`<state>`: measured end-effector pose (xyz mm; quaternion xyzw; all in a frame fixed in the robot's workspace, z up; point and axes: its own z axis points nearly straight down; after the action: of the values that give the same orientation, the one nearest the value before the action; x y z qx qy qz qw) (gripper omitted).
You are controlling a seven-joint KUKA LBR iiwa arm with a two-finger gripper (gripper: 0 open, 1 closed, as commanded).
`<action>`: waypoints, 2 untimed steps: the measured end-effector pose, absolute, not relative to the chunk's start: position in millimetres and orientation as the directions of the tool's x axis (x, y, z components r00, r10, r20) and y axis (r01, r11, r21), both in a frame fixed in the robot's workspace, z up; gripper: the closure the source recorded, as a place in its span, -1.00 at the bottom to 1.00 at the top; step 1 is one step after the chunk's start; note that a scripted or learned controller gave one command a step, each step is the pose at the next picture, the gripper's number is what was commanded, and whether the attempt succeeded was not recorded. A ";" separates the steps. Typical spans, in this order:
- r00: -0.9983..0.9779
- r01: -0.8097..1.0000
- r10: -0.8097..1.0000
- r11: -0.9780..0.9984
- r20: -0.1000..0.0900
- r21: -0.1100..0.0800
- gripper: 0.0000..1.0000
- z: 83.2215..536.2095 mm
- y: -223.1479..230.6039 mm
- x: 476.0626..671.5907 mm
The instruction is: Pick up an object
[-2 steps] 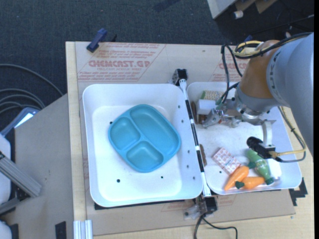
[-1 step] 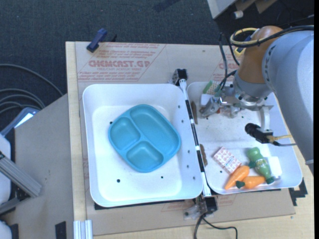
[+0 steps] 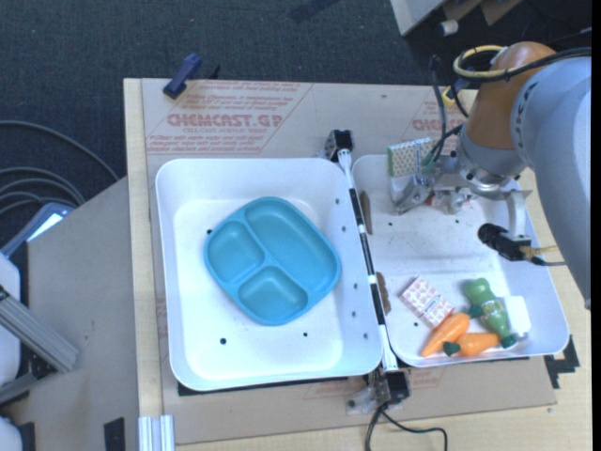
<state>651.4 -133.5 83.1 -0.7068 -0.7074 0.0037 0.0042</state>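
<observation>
My gripper (image 3: 416, 195) hangs low over the far left part of the right bin (image 3: 545, 294), with the grey arm and its orange band (image 3: 498, 111) coming in from the upper right. A small green-dotted white block (image 3: 407, 158) stands just behind the gripper at the bin's far edge. In the bin's near part lie a red-and-white checked packet (image 3: 424, 300), two orange carrots (image 3: 449, 332), a green bottle (image 3: 488, 306) and a small white piece (image 3: 517, 314). These lie well apart from the gripper.
The left bin (image 3: 183, 252) holds a blue divided plate (image 3: 270, 258). Black clips (image 3: 338, 143) sit where the two bins meet. A blue object (image 3: 181, 75) lies on the board's far left corner. Cables run along the floor at left.
</observation>
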 end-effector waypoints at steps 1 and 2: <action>-0.001 1.000 1.000 0.001 0.014 -0.028 -1.00 81.3 -174.7 662.0; 0.000 1.000 1.000 0.000 0.001 -0.001 -1.00 139.4 -167.4 591.1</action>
<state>591.1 -167.4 139.4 -0.7073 -0.7069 0.0003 0.0007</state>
